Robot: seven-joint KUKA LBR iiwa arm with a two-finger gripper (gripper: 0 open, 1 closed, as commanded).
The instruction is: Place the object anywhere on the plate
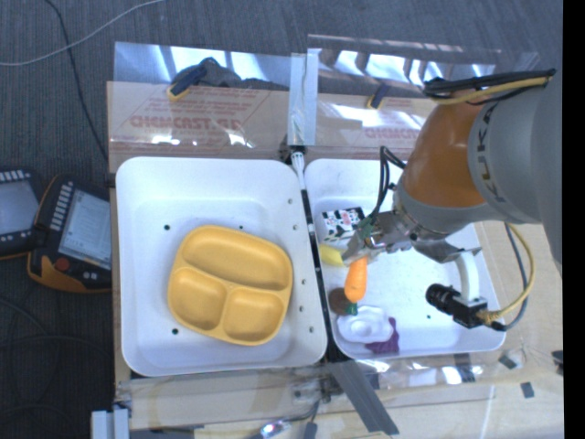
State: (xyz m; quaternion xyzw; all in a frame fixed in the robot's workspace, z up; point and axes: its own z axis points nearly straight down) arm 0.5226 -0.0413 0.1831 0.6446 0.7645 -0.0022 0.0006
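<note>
Over the right shallow white bin (475, 332), the two-finger gripper (364, 245) seemingly pinches an orange plastic carrot (356, 278), well apart from the yellow three-compartment plate (230, 283).

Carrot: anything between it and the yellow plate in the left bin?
The carrot sits in the right bin, beside the gripper. Between it and the yellow plate stand the two bins' adjoining walls. Nothing else visible lies on that path.
</note>
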